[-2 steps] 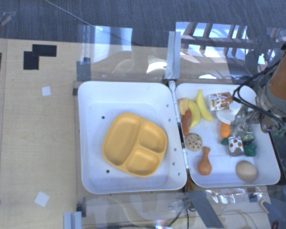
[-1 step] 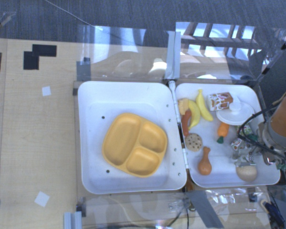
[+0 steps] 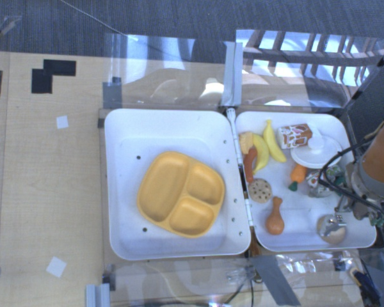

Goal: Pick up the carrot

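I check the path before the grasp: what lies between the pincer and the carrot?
In the camera view, bare white bin floor lies between the pincer and the carrot; a small patterned item sits just right of the carrot.

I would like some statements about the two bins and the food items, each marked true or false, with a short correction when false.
1. The yellow divided plate lies in the left bin. True.
2. The carrot sits on that plate. False: it lies in the right bin, beside the white lid.
3. The bananas are in the right bin. True.
4. The cookie lies in the left bin. False: it is in the right bin, near the divider.
5. The end effector has the carrot between its fingers. False: the carrot lies apart from it.
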`<state>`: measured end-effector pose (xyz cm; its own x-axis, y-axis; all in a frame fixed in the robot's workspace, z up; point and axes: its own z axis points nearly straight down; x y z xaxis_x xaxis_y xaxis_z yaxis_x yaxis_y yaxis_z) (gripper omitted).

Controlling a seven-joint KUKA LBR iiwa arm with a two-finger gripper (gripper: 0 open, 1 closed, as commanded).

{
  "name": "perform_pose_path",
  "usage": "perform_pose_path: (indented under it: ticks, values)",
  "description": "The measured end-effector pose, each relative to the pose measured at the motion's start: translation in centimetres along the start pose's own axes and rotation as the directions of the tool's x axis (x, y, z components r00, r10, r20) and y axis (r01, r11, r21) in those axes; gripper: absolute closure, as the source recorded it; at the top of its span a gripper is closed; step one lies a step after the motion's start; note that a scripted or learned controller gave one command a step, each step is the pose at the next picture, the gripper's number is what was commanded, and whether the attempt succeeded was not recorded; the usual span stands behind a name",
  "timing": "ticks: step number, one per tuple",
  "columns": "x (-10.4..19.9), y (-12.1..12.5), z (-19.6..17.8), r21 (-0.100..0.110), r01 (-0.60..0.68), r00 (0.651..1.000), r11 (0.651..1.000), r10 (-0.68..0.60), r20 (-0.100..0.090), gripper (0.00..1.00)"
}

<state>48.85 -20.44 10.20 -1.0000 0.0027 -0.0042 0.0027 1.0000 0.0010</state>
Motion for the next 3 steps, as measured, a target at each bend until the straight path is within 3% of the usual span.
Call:
perform_pose_path:
  ticks: [1,2,3]
  values:
    - [-8.4,0.6,1.5,-0.001,-0.357,0.934,0.934,0.357,0.0,0.0]
    - [-15.5,0.8,-4.9,-0.002,-0.507,0.862,0.862,0.507,-0.017,0.0]
    - [-9.1,3.6,0.7,-0.013,-0.646,0.763,0.764,0.646,0.023,0.0]
